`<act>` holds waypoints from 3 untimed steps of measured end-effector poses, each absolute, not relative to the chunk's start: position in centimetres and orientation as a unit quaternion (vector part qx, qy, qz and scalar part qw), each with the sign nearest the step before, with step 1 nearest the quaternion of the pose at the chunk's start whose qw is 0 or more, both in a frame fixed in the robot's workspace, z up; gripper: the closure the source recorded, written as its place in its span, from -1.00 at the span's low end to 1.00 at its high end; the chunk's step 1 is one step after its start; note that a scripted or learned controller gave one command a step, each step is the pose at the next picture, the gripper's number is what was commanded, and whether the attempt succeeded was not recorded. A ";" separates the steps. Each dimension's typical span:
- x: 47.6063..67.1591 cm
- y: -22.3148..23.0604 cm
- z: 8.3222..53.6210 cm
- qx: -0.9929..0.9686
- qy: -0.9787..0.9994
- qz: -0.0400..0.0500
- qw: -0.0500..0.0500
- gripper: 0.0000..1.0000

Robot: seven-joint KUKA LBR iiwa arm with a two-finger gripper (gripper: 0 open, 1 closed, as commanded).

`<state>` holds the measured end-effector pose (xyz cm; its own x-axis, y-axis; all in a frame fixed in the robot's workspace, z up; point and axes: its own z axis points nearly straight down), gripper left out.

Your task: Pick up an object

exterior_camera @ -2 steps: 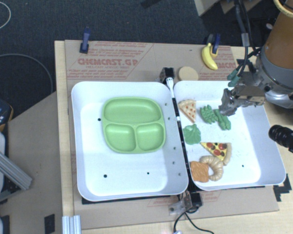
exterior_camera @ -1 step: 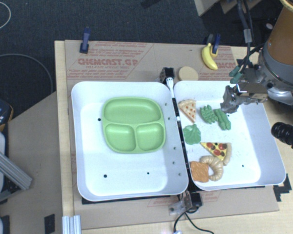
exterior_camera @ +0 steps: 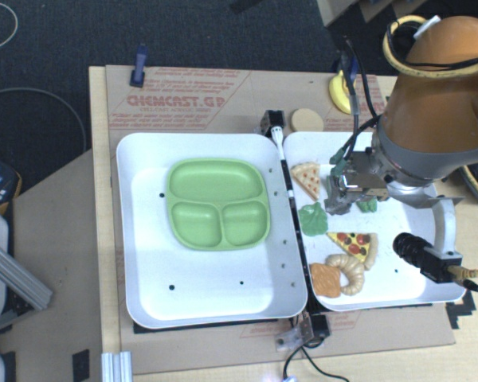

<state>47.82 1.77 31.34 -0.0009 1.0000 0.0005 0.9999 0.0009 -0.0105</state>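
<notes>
My gripper [exterior_camera: 340, 203] hangs low over the right bin [exterior_camera: 398, 293], near its left-centre. Several toy foods lie in that bin. A pizza slice [exterior_camera: 307, 179] sits at the upper left, just left of the gripper. A green leafy piece [exterior_camera: 311, 218] lies below the gripper's tip. Another pizza slice with toppings [exterior_camera: 354, 245] lies lower down, beside a tan croissant-like piece [exterior_camera: 352, 273] and an orange-brown slab [exterior_camera: 325, 279]. A small green piece [exterior_camera: 369, 205] peeks out right of the gripper.
The left bin [exterior_camera: 143, 277] holds a green divided plate [exterior_camera: 218, 202]. A clip [exterior_camera: 272, 122] sits where the bins meet at the back. A yellow object [exterior_camera: 339, 91] and a tan disc [exterior_camera: 307, 120] lie behind the right bin on the cardboard.
</notes>
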 end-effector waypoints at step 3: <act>48.0 8.2 39.0 -0.707 -0.707 -0.001 -0.001 1.00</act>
<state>48.00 8.19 39.04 -0.0011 1.0000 0.0000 1.0000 0.0011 0.0034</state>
